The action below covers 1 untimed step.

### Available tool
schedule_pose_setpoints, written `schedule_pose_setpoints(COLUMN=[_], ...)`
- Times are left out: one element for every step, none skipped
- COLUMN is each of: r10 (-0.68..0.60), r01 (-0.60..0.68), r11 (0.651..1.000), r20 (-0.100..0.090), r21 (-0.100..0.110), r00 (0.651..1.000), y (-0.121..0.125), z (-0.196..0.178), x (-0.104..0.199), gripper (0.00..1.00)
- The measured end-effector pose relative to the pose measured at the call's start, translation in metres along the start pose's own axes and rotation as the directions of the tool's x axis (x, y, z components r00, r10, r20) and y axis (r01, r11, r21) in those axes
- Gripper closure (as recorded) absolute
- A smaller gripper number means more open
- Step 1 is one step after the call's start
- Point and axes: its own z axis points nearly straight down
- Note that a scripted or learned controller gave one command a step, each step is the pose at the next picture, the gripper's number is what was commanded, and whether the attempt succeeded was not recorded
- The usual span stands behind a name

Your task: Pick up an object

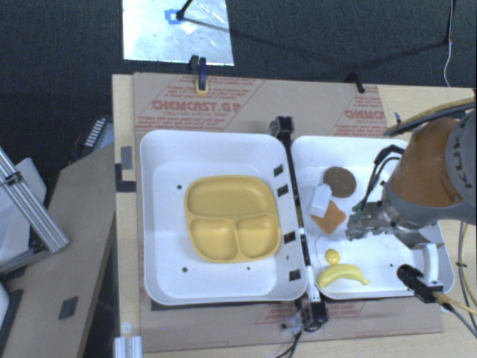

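You have two shallow white bins side by side on the bench. The left bin (pixel 160 200) holds one thing, a yellow compartment tray (pixel 227 218) with one wide section at the back and two smaller ones at the front, lying flat near the bin's middle and holding nothing that you can see.

The right bin (pixel 373 146) carries the loose pieces. Toward its back lies a flat brown disc (pixel 339 181). Just in front of that, and to its left, you see a small white block (pixel 320 198), tilted, and it touches or overlaps an orange wedge (pixel 329 218) lying just beside it on the near side. Nearer the front edge sits a small yellow ball (pixel 332 256), and close in front of it a yellow banana (pixel 343 276), curved, lying flat along the front wall.

The arm (pixel 432 171) reaches in from the right, its orange band over the right bin. The gripper (pixel 358 222) sits low in that bin, just to the right of the orange wedge and very near it; whether it touches the wedge you cannot tell. The gripper reads as a dark grey cluster, and whether its jaws are apart or together cannot be made out here. Nothing shows between them
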Motion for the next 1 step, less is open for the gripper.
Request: schedule_pose_setpoints(r10=[0.000], r01=[0.000], r11=[1.000], r20=[0.001], r21=[-0.005], r00=[1.000], y=[-0.0010], z=[-0.0589], x=[-0.0092], gripper=[1.00])
